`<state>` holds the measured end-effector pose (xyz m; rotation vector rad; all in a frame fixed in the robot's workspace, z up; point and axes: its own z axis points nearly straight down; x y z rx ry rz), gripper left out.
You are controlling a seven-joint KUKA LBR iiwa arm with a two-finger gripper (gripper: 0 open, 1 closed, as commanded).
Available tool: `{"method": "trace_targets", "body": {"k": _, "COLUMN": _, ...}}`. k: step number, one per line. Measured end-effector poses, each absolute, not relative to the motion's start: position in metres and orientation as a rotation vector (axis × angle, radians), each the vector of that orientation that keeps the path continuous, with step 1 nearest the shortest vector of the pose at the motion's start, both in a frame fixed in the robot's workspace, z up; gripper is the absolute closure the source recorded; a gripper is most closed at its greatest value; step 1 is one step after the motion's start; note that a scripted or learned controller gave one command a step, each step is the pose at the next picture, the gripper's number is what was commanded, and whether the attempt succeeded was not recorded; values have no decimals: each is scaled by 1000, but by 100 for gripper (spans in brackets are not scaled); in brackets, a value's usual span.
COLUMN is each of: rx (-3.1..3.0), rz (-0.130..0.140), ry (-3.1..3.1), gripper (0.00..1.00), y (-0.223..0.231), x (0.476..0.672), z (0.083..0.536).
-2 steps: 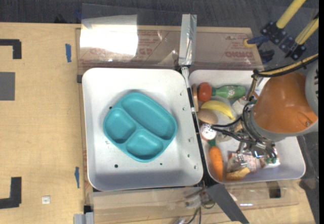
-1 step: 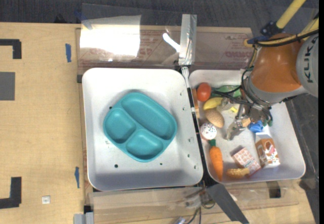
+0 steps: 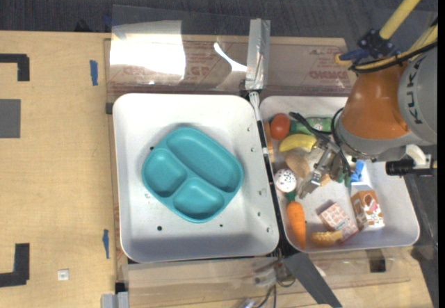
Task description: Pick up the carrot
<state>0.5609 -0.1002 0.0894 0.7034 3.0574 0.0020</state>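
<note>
Lying tapered, smooth — orange carrot [image 3: 296, 222] — beside crinkly packets [image 3: 334, 216].

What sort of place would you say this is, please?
Most likely a robotics lab test bench: a KUKA arm reaches over two white bins, the left bin holding a teal tray, the right bin holding toy food such as a carrot and banana.

Grey arm [image 3: 379, 108] from the right, tool [image 3: 314, 178] angled down-left, low.
</note>
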Motion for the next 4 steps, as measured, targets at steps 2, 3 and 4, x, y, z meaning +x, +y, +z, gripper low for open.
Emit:
{"method": "trace_targets", "body": {"k": 2, "rx": 1116, "rz": 2, "ry": 2927, "gripper": 0, "y": -103, "x": 612, "z": 88}}
{"method": "trace_targets", "body": {"k": 3, "rx": 1109, "rz": 6, "ry": 2922, "gripper": 100, "y": -102, "x": 615, "z": 101}}
{"method": "trace_targets", "body": {"k": 4, "rx": 994, "rz": 10, "ry": 2967, "gripper": 100, "y": -28, "x": 584, "z": 190}}
